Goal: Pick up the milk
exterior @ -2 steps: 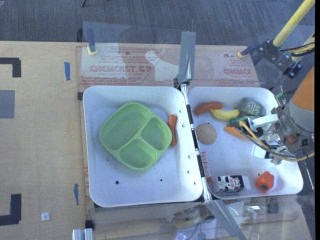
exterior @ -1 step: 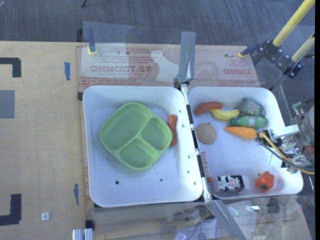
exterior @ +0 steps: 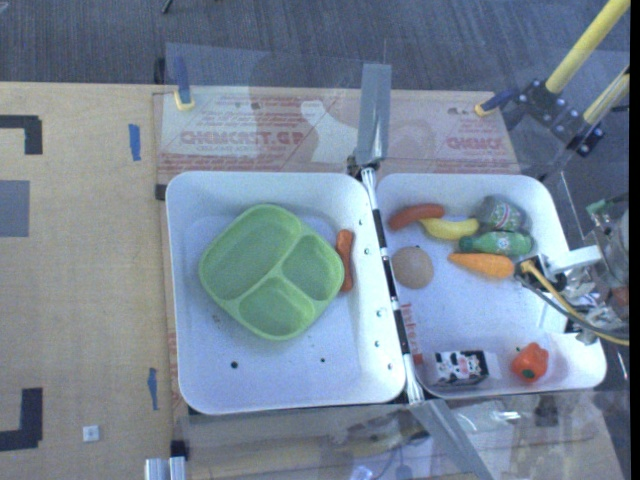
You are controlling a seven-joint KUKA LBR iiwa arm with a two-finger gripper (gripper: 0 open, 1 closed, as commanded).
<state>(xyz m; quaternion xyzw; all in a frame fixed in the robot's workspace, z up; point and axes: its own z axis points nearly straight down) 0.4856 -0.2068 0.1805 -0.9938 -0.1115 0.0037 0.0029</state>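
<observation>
The milk is a small carton with a black-and-white cow pattern. It lies near the front left corner of the right bin, close to the divider. My gripper reaches in over the right rim of that bin, with yellow cables around it. It sits to the right of the milk and further back, well apart from it, with nothing seen held.
The right bin also holds a red-orange pepper, a carrot, a brown egg-like ball, a banana, a red sausage and green items. The left bin holds a green divided plate and an orange piece.
</observation>
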